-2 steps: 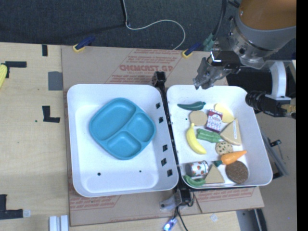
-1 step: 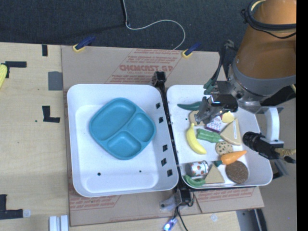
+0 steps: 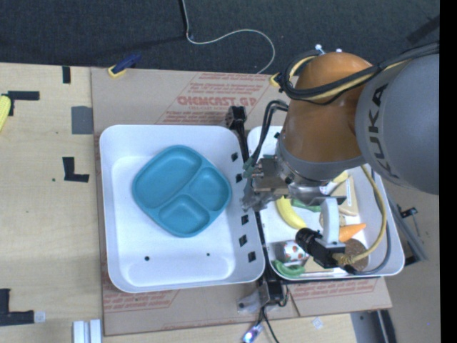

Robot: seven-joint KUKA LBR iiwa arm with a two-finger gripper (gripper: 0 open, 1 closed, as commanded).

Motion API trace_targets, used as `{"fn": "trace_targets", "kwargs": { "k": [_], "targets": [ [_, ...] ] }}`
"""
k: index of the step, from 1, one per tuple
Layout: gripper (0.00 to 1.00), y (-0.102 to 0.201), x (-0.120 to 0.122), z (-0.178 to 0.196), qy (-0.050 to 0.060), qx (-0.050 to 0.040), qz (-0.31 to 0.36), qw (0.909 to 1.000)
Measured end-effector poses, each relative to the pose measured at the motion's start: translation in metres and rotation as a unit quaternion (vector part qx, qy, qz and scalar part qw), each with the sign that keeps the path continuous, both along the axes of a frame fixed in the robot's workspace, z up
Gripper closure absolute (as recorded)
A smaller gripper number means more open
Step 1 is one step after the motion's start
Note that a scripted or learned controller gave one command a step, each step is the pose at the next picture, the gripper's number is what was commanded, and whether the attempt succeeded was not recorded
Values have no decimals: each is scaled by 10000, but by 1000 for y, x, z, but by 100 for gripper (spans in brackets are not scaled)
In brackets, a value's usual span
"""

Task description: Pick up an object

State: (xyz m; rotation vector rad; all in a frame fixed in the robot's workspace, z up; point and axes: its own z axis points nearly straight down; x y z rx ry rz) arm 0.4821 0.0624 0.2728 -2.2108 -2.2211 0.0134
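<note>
A yellow banana (image 3: 289, 213) lies in the right bin (image 3: 335, 276), partly beneath the arm (image 3: 325, 113). An orange item (image 3: 351, 231) and a green item (image 3: 289, 266) lie nearer. The gripper (image 3: 258, 186) hangs just left of the banana; its grasp state cannot be determined. The left bin (image 3: 171, 266) holds a blue divided plate (image 3: 182, 190).

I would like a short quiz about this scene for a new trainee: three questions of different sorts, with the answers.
1. True or false: the blue plate lies in the left bin of the view.
2. How many compartments has the blue plate? A: two. B: three. C: five.
3. Fill in: the arm hangs over the ____ bin of the view.
Key: 1 true; 2 B; 3 right.
</note>
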Motion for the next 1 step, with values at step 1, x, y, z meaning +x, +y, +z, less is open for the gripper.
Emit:
{"fn": "trace_targets", "kwargs": {
  "k": [1],
  "targets": [
    [100, -25, 3, 142, -131, 10, -20, 9999]
  ]
}}
